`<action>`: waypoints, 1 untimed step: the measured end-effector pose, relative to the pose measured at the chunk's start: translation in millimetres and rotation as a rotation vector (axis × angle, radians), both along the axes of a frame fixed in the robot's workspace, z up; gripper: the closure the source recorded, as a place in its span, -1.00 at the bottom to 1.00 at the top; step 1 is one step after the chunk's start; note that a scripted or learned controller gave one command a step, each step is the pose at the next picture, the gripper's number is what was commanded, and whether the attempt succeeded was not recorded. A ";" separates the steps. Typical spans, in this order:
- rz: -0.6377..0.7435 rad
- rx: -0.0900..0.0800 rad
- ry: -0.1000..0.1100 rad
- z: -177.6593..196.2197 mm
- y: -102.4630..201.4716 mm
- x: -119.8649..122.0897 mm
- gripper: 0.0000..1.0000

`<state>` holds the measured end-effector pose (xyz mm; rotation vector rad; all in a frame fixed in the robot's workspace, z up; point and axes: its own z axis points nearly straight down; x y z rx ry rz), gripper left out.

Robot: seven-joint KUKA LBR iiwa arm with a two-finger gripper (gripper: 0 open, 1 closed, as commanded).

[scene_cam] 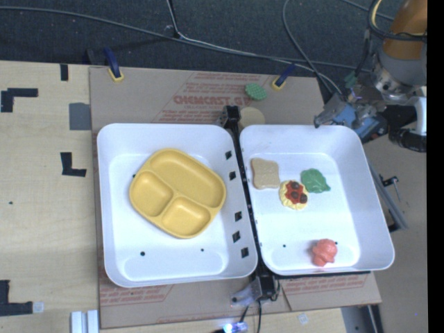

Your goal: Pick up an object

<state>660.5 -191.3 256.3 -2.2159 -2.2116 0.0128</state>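
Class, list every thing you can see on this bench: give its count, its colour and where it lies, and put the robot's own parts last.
bins: 2, white, side by side on the bench
divided plate: 1, yellow, in the left bin
toast slice: 1, tan, right bin, near its left wall
pizza piece: 1, yellow with red spots, right bin, middle
leafy piece: 1, green, right bin, just right of the pizza piece
pink piece: 1, pink-red, right bin, near corner
round green piece: 1, green, on the cardboard beyond the bins
clamps: 2, blue and yellow, far edge of the cardboard
arm: 1, grey and orange, top right
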 end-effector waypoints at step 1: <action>0.003 -0.003 -0.012 8.0 0.5 2.3 -1.00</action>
